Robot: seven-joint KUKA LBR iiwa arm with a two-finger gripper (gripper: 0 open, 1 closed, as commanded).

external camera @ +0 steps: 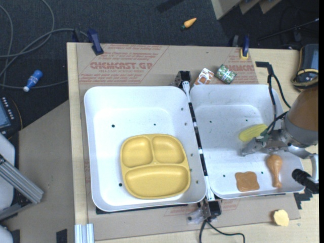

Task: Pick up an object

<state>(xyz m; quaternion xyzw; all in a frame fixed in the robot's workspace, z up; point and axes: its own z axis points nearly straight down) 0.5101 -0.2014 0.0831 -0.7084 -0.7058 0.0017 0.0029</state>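
- Arm [304,118] is reaching in from the right over the right bin [228,105], its upper part cut off by the frame edge.
- Pincer [251,148] is hanging low in that bin, just beside a yellow banana-like piece [252,132]; how far it is open is too blurred to tell, and nothing is showing between its tips.
- A toy drumstick [275,167] is lying near the bin's right wall, with a brown toast slice [246,181] just beside it.
- A yellow divided plate [154,165] is sitting in the left bin [101,135].
- Small packages [215,75] are lying on the counter [131,59] behind the bins, their labels unreadable.
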